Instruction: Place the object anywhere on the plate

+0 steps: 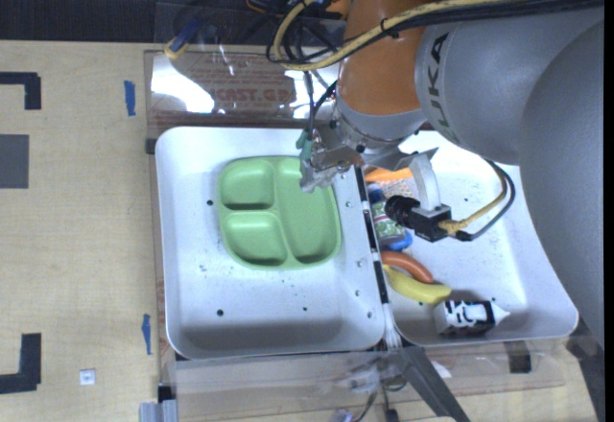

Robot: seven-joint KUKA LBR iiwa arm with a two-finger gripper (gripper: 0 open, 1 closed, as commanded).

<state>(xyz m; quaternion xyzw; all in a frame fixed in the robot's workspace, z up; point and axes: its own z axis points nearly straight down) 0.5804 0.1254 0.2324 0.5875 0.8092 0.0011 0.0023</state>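
The hand [321, 166] hangs over the right top corner of the green plate [278, 211], which sits in the left bin [192, 295]. I cannot tell if something is in the hand. In the right bin [537, 276], just beside the hand, lie a yellow banana [419, 290], an orange thing [408, 266] and a small black and white thing [467, 314].
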